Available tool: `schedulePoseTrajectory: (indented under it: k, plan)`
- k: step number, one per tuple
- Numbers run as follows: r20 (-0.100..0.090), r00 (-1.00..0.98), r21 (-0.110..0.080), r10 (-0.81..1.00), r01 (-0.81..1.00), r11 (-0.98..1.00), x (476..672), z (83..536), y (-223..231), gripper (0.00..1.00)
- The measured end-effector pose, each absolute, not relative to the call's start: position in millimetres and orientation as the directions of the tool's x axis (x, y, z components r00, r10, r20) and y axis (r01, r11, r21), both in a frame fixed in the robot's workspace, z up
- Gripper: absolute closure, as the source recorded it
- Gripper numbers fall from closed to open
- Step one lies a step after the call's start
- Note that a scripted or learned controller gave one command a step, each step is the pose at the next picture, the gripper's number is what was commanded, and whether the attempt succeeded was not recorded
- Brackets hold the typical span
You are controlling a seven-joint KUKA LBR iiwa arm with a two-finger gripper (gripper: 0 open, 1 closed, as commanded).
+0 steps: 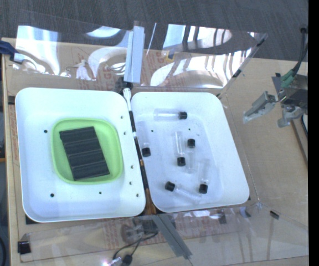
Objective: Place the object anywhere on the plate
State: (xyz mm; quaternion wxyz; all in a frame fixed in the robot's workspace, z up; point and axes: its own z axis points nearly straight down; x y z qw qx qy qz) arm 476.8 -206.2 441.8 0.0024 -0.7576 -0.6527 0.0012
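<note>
- Gripper (261, 105) hangs at the right, outside the bins; whether its fingers are open I cannot tell.
- Vials (180, 160) lie scattered in the right bin (231, 148).
- Best pick an isolated one, then carry it left to the green plate (111, 134).

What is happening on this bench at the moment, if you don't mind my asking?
Nothing is being handled right now. The left bin holds a green plate with a dark ribbed block lying on it. The right bin holds several clear vials with black caps, scattered and lying apart.
</note>
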Motion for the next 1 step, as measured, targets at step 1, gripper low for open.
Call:
schedulePoseTrajectory:
  k: [1]
  plan:
    - [0.0, 0.208, -0.005, 0.978, 0.978, -0.208, 476.8, 441.9, -205.4, 0.0]
